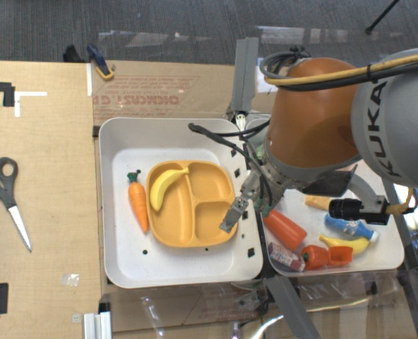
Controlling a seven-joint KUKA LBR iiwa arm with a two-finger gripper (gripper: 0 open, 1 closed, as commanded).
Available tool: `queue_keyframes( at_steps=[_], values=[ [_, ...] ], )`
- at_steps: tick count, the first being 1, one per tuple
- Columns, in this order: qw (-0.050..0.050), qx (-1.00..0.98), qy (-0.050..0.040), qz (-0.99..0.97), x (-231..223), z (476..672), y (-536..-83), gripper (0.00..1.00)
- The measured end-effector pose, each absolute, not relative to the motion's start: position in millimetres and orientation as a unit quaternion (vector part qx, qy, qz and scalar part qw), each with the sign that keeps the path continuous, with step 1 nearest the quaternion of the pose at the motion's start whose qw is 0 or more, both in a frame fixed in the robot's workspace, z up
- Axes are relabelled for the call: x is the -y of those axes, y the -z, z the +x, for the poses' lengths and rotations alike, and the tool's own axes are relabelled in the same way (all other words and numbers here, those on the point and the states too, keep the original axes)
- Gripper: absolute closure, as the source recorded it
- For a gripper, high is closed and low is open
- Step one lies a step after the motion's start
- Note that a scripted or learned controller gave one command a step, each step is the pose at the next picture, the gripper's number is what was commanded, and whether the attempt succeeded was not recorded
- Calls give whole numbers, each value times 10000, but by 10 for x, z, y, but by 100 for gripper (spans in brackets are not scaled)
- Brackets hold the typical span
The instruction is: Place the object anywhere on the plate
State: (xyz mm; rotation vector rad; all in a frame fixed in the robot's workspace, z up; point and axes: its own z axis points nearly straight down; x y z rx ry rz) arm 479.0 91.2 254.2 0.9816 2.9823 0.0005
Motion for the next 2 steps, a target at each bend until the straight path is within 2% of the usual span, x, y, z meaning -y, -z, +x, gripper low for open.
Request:
queue_keyframes(
  at_steps=[1,2],
  values=[
    [15,-9493,-1,3145,-903,4804,-2628,100],
    [0,-9569,7,2904,-1342,5135,-2793,100]
  ],
)
